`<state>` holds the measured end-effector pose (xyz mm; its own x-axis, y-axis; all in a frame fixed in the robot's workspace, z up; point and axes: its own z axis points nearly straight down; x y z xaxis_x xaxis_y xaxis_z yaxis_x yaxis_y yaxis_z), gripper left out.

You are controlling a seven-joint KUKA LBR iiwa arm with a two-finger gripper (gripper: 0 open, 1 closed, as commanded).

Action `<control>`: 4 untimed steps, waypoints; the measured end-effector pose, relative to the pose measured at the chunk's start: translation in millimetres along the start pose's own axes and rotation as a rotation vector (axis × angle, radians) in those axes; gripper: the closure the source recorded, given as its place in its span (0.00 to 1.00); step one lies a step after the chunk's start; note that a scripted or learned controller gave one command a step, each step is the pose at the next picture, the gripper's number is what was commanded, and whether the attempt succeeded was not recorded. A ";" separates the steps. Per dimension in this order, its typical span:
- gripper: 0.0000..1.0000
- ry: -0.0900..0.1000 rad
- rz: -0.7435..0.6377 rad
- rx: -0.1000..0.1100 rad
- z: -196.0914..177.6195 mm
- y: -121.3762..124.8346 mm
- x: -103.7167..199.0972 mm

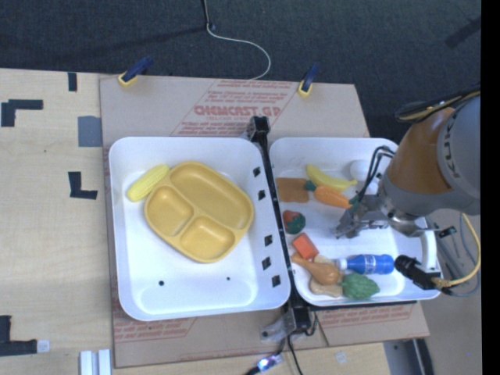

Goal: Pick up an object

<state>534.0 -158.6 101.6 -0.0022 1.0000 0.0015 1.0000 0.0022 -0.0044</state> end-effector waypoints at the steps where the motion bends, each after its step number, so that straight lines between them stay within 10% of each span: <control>1: 1.00 -0.002 0.003 -0.007 -53.2 -7.6 -6.6; 3: 1.00 -0.002 0.001 -0.005 -124.1 -5.4 -1.9; 4: 1.00 0.000 -0.004 -0.003 -114.8 15.3 53.1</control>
<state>549.8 -105.6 216.4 -0.0067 1.0000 0.0011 1.0000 0.0067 -0.0015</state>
